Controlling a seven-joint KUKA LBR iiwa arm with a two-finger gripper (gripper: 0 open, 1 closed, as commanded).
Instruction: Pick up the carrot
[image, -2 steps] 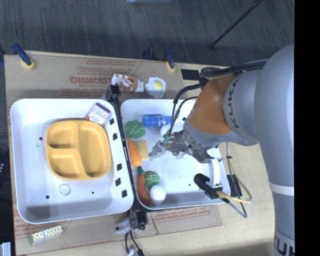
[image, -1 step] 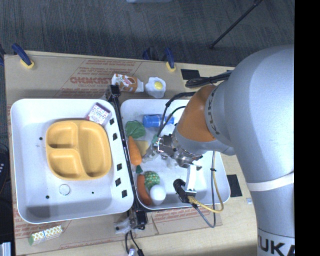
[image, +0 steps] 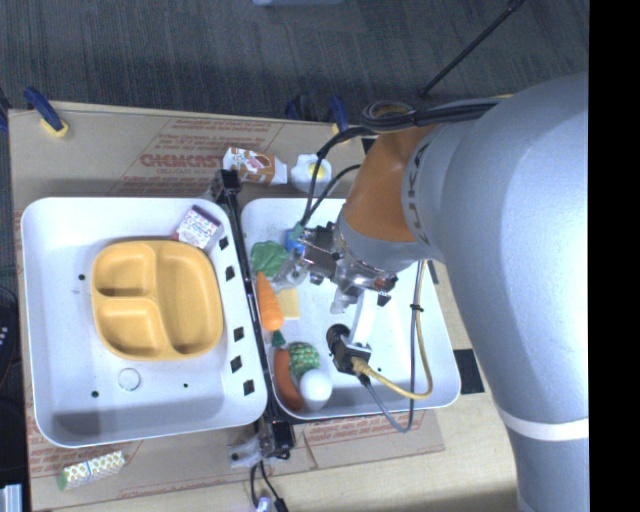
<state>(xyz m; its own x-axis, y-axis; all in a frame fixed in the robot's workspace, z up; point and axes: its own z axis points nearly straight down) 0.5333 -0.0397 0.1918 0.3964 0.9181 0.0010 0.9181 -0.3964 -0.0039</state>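
a bench topped with flattened brown cardboard (image: 200, 140) printed in red carries two shallow white bins side by side, and a dark grey carpeted floor shows beyond its far edge. the left bin (image: 50, 300) and the right bin (image: 440, 385) meet along a black clipped seam.

the carrot (image: 268, 301) is a slim orange toy with a green leafy top (image: 266, 256), lying in the right bin along its left wall, its tip pointing toward the near edge. nothing grips it.

the grey arm (image: 520, 250) with its orange band (image: 385, 195) comes in from the right and covers much of the right bin. the gripper (image: 312, 262) hangs over the bin's far middle, just right of the carrot's leafy end; whether it is apart or together cannot be told from here, since cables and the wrist crowd it.

just beside the carrot lies a pale yellow block (image: 289, 304). nearer the front sit a green round piece (image: 303, 357), a red-orange piece (image: 285, 378) and a white egg (image: 315, 387), close together. the left bin holds a yellow divided plate (image: 157, 298) and a small printed packet (image: 198, 227) at its far right corner. a little carton (image: 250, 164) rests on the cardboard beyond the bins.
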